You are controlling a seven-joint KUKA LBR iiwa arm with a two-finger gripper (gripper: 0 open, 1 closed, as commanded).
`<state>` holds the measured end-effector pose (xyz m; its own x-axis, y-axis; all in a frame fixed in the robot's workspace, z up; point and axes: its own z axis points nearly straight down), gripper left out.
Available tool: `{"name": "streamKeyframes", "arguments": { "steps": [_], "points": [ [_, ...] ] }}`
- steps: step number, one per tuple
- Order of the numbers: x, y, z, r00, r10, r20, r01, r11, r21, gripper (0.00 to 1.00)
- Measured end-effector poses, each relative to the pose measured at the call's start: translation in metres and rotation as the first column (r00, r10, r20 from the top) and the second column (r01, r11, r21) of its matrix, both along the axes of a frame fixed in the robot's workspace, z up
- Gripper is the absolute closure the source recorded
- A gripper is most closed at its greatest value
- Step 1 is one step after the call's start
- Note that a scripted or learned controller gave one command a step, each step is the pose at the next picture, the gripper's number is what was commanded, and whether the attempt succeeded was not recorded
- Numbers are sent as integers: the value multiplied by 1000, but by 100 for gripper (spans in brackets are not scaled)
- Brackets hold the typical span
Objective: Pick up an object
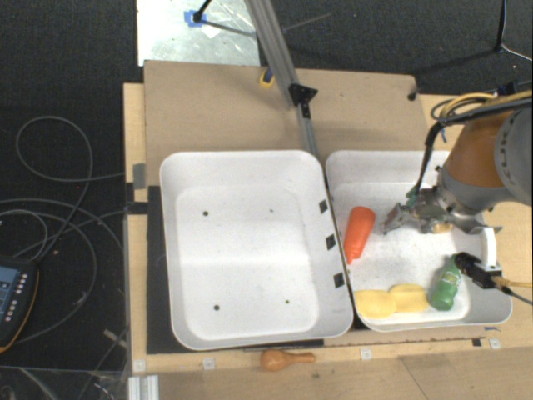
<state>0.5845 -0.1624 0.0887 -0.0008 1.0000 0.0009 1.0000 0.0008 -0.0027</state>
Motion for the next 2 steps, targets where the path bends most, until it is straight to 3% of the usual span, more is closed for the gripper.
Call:
{"name": "streamKeyframes", "arguments": {
  "steps": [1,2],
  "points": [
    [2,-1,14,1000,-1,7,1,1000,-1,100],
    [-6,-4,68,1000,-1,9,1,1000,-3,100]
  ]
}}
